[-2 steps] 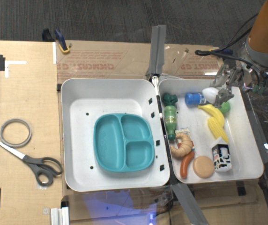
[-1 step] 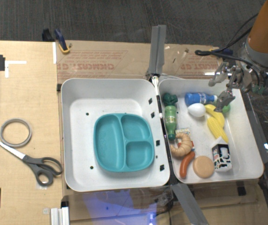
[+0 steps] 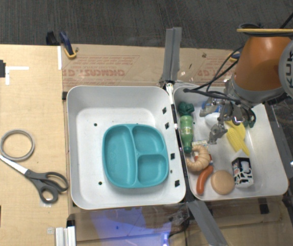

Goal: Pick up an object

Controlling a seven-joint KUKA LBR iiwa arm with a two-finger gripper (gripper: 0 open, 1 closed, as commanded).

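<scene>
Two white bins sit on our desk; our claw (image 3: 222, 128) hangs over the right bin (image 3: 269, 183), beside the corn (image 3: 237, 137). Whether it is spread, we cannot tell; nothing looks lifted yet.

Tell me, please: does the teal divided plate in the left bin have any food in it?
Empty. All three compartments of the teal plate show bare teal surface. The food items lie in the right bin.
</scene>
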